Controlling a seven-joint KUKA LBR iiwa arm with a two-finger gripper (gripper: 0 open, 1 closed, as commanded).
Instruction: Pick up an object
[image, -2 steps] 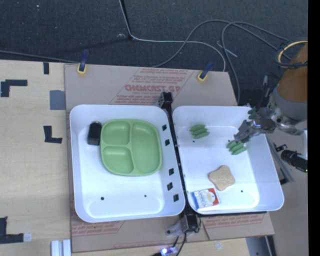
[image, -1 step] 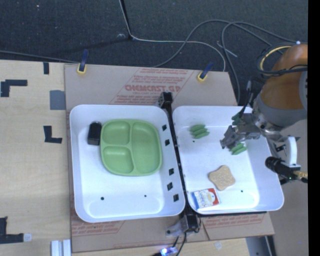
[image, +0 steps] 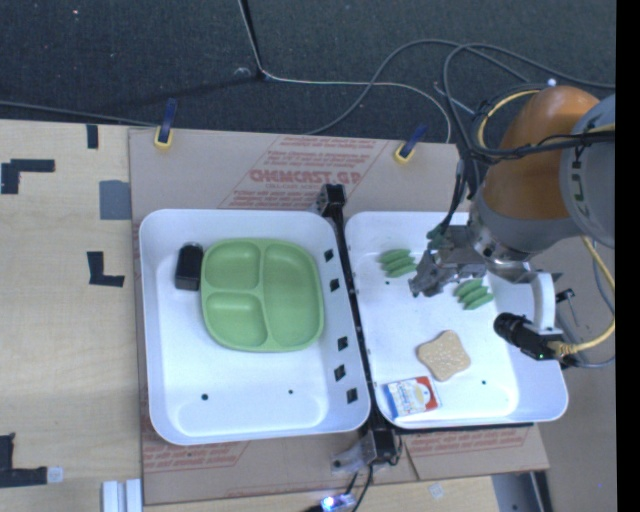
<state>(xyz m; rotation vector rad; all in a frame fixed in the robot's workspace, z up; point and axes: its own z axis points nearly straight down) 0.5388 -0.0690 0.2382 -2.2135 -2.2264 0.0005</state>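
Note:
The right bin (image: 520, 400) holds two green pea pods: one (image: 397, 262) near its upper left and another (image: 473, 294) further right. A tan slice of bread (image: 443, 355) lies lower in the middle, and a small blue, white and red packet (image: 411, 397) sits by the front edge. My gripper (image: 428, 281) hangs over the right bin between the two pods, with nothing seen between its fingers. The arm's grey body and orange band (image: 540, 140) rise behind it at upper right.
In the left bin (image: 170, 400) there is a green three-compartment plate (image: 263, 294) with a small black block (image: 189, 266) next to its left edge. A black divider (image: 345, 310) runs between the bins. Cables trail across the dark floor at the back.

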